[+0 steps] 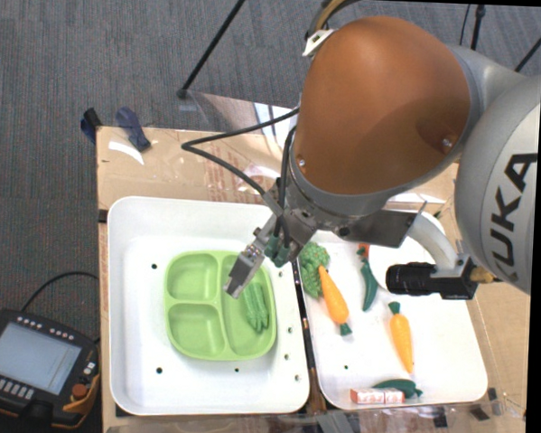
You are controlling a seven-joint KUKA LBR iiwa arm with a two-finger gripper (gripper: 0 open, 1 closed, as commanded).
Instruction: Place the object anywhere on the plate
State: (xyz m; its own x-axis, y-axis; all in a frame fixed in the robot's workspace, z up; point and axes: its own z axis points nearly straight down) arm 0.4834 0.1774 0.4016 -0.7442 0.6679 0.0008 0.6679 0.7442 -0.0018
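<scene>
Looks like you're basically done: the green pea pod [258, 306] lies on the plate [194, 298], your gripper [242, 278] just above, spread.

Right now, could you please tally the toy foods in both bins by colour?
Green: 4 – pea pod on the plate, leafy piece, pepper, pod
Orange: 2 – carrot, second carrot
Red and white: 1 – bar
Total: 7

Plate's [193, 311] left compartments free
</scene>
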